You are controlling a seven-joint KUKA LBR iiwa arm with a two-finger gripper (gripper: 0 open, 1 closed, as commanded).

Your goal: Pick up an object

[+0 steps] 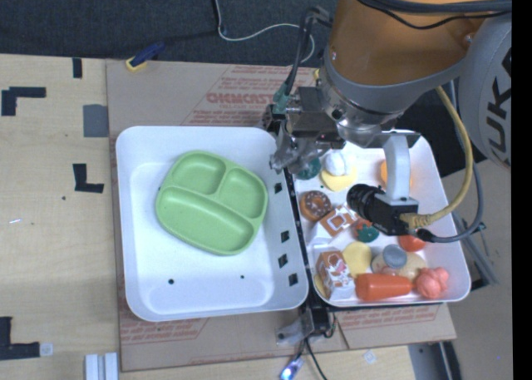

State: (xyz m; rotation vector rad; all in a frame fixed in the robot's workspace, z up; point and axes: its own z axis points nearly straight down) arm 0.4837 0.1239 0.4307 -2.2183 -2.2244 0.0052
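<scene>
Presently: gripper over the rim between the two bins, nothing seen in its grasp.

Camera view: the loose objects lie crowded in the right bin: a brown ring doughnut nearest the gripper, a pale yellow piece just beside it, a brown-and-white packet, an orange carrot-shaped piece along the near wall, and a pink lump touching its end. The left bin holds a green divided plate, lying flat and slightly turned. The orange-banded arm covers the far part of the right bin, and a black fitting hides several objects in the middle. Gripper opening: cannot tell, the parts being dark and tangled against a small teal item of unclear shape.
</scene>
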